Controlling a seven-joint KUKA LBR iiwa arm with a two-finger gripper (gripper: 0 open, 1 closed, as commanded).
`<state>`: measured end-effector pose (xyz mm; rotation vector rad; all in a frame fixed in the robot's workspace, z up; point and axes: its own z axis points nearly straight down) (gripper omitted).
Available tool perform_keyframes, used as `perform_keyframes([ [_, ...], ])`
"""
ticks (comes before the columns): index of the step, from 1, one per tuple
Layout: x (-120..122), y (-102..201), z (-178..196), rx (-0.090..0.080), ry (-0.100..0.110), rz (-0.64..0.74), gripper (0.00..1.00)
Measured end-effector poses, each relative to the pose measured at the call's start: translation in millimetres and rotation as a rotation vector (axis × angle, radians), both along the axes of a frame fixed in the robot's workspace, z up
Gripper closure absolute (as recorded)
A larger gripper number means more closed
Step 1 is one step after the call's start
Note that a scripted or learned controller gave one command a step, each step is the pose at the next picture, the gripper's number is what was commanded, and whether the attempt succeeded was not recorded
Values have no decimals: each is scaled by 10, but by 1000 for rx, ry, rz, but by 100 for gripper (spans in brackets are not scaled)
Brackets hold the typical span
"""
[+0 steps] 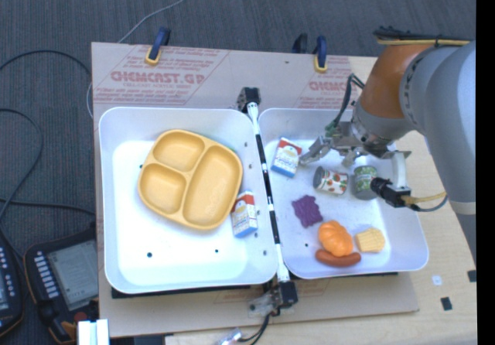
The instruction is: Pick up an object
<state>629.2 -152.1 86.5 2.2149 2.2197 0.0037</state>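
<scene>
Over the right bin's (418, 258) far half the gripper (334, 152) hangs with its fingers spread wide, holding nothing — a small can (331, 181) lies just below it, a milk carton (285, 157) to its left. Near the bin's front edge sit an orange (335, 237), a sausage (338, 258) and a purple bunch of grapes (307, 210).

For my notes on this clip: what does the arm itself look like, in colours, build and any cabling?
The arm is thick, rounded and light grey, with an orange band above the wrist. Below the band sits a dark metal gripper of grey and black parts. Black cable loops beside the wrist, and a yellowish cable trails from a black fitting toward the right.
</scene>
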Motion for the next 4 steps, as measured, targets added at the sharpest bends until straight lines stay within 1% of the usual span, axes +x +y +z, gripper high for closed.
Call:
perform_keyframes([
  [1,11,7,86,1,0,1,100],
  [2,9,8,84,2,1,1,0],
  [3,-475,412,5,-2,-3,-2,0],
  [4,-468,419,82,0,-1,-2,100],
])
